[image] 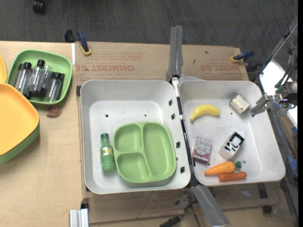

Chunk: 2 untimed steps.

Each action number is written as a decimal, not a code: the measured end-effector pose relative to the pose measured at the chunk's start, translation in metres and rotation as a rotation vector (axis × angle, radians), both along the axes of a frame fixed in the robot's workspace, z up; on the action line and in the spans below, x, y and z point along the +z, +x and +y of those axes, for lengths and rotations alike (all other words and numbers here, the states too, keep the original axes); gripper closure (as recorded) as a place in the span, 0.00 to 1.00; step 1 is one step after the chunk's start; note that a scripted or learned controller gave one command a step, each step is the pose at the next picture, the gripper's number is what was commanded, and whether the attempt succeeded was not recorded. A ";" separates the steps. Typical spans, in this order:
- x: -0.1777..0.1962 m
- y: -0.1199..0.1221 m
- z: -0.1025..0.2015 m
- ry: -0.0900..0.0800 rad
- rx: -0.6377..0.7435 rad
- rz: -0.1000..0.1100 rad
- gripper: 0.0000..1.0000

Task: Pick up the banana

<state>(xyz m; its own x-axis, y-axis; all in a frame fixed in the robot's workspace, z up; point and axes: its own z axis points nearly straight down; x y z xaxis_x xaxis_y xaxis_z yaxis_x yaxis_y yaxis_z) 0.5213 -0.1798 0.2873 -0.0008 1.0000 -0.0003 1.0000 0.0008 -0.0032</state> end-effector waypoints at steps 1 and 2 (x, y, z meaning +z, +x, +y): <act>-0.124 0.050 -0.043 0.000 -0.001 0.000 0.00; -0.196 0.099 -0.024 -0.001 0.029 -0.004 0.00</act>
